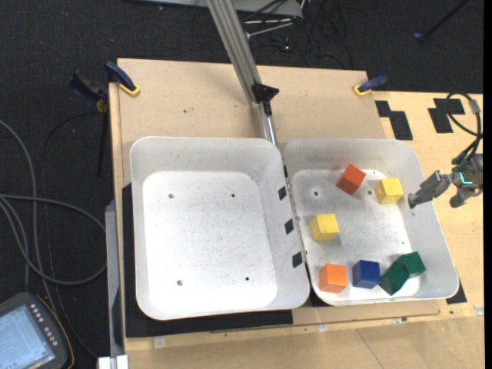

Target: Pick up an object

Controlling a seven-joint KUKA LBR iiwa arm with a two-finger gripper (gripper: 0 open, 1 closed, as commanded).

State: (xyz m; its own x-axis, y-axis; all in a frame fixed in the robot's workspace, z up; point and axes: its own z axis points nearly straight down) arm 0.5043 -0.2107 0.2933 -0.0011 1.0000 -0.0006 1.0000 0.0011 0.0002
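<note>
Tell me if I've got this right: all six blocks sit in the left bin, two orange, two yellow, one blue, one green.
Not quite. The blocks sit in the right bin, not the left; the camera view shows this. The colours are right: two orange, two yellow, one blue, one green.

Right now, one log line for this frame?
gripper: right bin rim, holding nothing | nearest: yellow cube | phase: pre-grasp

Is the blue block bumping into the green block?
Touching, as far as the camera view shows: the blue block and the green block sit side by side near the right bin's front edge, with no white floor showing between them.
</note>
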